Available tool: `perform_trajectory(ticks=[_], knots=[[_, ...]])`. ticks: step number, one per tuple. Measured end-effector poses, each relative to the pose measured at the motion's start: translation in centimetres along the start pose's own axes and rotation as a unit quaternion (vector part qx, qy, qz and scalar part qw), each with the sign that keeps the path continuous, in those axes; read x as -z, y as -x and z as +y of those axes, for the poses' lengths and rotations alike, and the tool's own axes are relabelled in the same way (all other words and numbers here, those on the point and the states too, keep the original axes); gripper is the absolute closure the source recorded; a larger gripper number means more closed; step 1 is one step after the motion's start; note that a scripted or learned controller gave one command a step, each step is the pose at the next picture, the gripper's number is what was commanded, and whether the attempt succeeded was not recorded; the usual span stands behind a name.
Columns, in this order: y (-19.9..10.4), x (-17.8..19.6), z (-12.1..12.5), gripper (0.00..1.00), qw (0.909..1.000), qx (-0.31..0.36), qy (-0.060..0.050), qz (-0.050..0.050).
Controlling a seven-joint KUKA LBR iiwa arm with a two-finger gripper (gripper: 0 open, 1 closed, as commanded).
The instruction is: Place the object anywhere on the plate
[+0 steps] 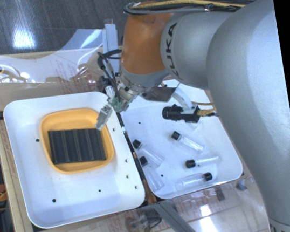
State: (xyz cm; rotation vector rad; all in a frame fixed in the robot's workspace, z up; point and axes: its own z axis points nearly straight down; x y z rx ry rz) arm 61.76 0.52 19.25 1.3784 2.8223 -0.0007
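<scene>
A yellow plate point(73, 121) with a dark ridged middle lies in the left white bin point(38, 200). Several clear vials with black caps lie in the right bin point(224, 152), among them one near its middle point(186, 140) and one by the front wall point(194, 181). My gripper point(103, 117) hangs over the plate's right rim, close to the wall between the bins. Its tip looks pale grey-green and narrow. Whether a vial sits in it is too small to make out.
The grey arm with its orange band point(144, 42) covers the back of the right bin. Crumpled clear plastic point(45, 68) lies behind the left bin. More vials point(149, 157) lie along the right bin's left side.
</scene>
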Motion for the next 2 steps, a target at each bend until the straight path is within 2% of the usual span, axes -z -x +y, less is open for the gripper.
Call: perform_trajectory(ticks=[1,2], knots=[[4.5,1.9,-1.0,0.00,0.9984,0.056,0.000,0.000],[1.6,0.0,2.2,0.00,0.9775,0.211,-0.001,0.001]])
